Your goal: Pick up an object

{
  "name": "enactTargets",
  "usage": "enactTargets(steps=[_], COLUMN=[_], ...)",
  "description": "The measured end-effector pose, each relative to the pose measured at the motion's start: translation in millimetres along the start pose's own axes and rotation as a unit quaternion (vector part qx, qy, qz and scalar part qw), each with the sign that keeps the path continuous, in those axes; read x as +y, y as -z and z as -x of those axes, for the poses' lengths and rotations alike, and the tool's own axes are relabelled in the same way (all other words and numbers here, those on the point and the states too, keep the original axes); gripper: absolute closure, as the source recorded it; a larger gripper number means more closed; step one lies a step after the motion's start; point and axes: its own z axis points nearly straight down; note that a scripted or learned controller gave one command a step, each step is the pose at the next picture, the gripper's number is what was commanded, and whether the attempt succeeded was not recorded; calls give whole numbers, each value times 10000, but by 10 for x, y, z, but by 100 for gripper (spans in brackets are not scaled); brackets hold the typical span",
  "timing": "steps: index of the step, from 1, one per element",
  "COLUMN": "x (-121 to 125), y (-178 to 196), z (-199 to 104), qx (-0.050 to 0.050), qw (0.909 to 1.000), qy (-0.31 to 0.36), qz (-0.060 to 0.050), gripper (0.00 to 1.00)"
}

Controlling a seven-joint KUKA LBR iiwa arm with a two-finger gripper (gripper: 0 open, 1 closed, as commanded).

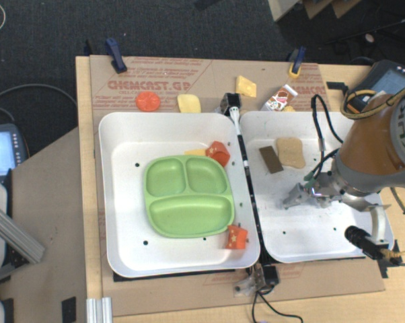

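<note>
Broadly, cardboard-topped table [189, 79] underneath everything, carrying two shallow white bins side by side. Right white bin [323, 247] under the gripper; left white bin [122, 200] well off to the gripper's left in view, past the shared rims. Grey arm with an orange-brown band [371, 153] reaching in from the right, ending in the gripper [302, 195], low over the right bin's floor. Cannot tell whether released or clenched; nothing seen grasped.

Next in size, green divided plastic plate [189, 195], in the middle of the left bin, far from the gripper and across the bin walls.

Nearest candidates, judged the likely targets: tan square slab [291, 151] and dark brown rectangular strip [270, 159], lying flat and touching or nearly so, just beyond the gripper toward the bin's far wall, slightly leftward. Strip's long axis running roughly away from the gripper, a little slanted. Bare bin floor between gripper and both; nothing in the way. Probably calls for a short move outward and a closing across the strip's narrow width.

Smaller and further: orange-red lump [218, 153] at the plate's far corner, small orange cube [237, 237] at its near corner. Outside the bins, well beyond: orange disc [148, 101], pale yellow block [188, 103], yellow wedge [245, 85], red-and-white packet [278, 99].
</note>
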Motion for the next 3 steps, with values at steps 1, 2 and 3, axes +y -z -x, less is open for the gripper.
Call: enactTargets(steps=[1, 2, 3], x=[1205, 1047, 1061], y=[170, -34, 92], z=[-419, -357, -337], qx=[-23, -11, -42], qw=[9999, 9999, 9999], qy=[76, 39, 38], qz=[139, 100, 133], gripper=[0, 0, 100])
